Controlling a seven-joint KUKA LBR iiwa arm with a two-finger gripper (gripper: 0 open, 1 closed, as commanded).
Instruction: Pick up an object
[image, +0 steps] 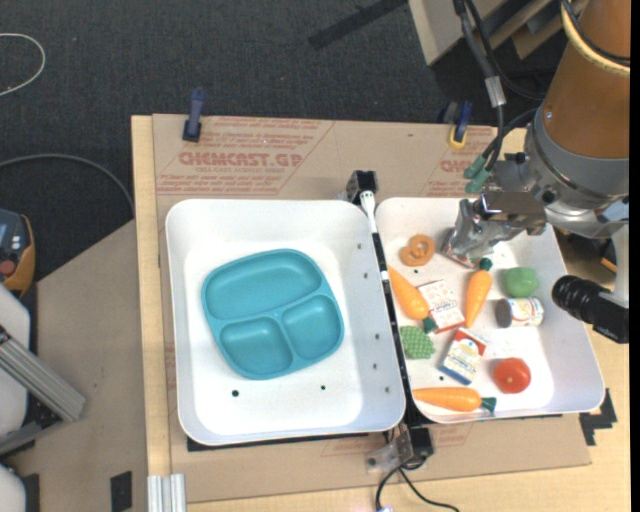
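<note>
My gripper (468, 248) hangs over the far part of the right bin (575, 385), reaching in from the right. It sits just right of a small brown ring (420, 249) and just above the green top of an upright orange carrot (478, 296). Nothing shows as held. Also in this bin lie a second carrot (407, 294), a third carrot (452, 399) at the near edge, a red tomato (512, 375), a green round fruit (519, 281), a small tin (522, 312), a green knobbly piece (417, 343) and two small printed boxes (440, 298) (462, 357).
The left bin (190, 390) holds a teal divided plate (272, 312). A black clip (362, 186) sits where the two bins meet at the far side. A black cylinder (590, 300) juts in past the right bin's right edge.
</note>
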